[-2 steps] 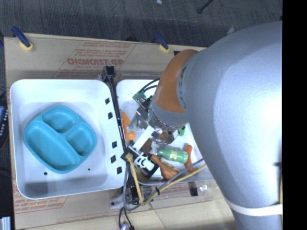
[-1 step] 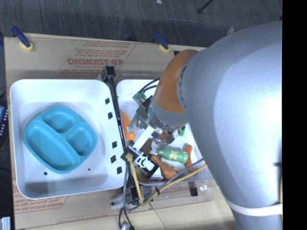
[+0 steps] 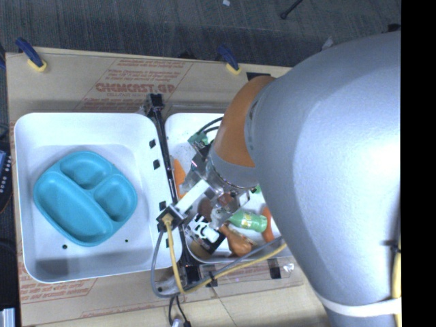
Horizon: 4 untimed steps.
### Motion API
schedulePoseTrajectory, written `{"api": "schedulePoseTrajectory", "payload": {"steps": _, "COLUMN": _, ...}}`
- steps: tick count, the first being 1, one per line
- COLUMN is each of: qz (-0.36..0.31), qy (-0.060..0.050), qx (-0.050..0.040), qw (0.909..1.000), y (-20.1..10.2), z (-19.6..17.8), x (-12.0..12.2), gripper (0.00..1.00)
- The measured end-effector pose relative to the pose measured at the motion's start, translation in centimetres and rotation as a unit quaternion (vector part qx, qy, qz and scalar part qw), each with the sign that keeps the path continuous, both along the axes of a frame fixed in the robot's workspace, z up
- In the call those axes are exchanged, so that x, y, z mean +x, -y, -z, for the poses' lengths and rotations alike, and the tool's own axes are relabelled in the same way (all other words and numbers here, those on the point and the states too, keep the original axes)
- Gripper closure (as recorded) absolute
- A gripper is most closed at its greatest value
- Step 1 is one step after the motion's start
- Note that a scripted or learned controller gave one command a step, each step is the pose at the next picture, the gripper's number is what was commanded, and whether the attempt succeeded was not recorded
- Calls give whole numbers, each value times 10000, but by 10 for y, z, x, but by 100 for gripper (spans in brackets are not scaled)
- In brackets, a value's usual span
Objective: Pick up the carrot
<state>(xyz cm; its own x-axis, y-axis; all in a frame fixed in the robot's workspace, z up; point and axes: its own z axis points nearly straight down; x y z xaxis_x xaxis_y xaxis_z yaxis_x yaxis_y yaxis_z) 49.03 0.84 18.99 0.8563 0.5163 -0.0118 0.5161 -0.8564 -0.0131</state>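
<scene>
Right bin, centre frame: arm over clutter. Carrot against left wall, beside gripper; opening and hold impossible to tell. Blue tray in left bin.

Even overhead light, soft shadows; mild glare on white bin; slightly soft focus.
</scene>
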Motion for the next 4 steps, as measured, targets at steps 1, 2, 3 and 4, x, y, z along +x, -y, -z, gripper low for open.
{"api": "schedulePoseTrajectory", "payload": {"steps": 1, "qz": 568, "qy": 32, "qx": -29, "qw": 9984, "y": 11, "z": -1, "x": 18, "gripper": 0}}
{"api": "schedulePoseTrajectory", "payload": {"steps": 2, "qz": 579, "qy": 31, "qx": -22, "qw": 9983, "y": 11, "z": -1, "x": 18, "gripper": 0}}
{"api": "schedulePoseTrajectory", "payload": {"steps": 3, "qz": 579, "qy": 31, "qx": -22, "qw": 9983, "y": 11, "z": -1, "x": 18, "gripper": 0}}
{"api": "schedulePoseTrajectory", "payload": {"steps": 4, "qz": 579, "qy": 31, "qx": -22, "qw": 9983, "y": 11, "z": -1, "x": 18, "gripper": 0}}
